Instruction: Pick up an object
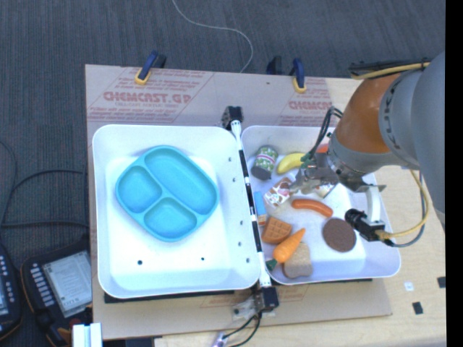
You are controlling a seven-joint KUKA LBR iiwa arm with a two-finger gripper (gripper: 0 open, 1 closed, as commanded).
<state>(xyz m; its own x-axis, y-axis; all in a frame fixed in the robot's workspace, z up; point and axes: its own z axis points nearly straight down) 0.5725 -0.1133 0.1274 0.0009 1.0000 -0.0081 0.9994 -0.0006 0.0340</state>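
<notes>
The right bin [376, 262] holds toy food, partly hidden beneath the arm [369, 129].

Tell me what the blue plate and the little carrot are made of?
The blue plate looks like smooth moulded plastic: one even colour, rounded dividers, a soft sheen. The carrot seems to be toy plastic too, plain bright orange with a dull finish, though it is too small to be sure.

Robotics lab bench: brown board [181, 96] clamped with blue clips [148, 65], two white bins [105, 194], loose cables [210, 20] over grey carpet, teach pendant [61, 284] at lower left.
</notes>
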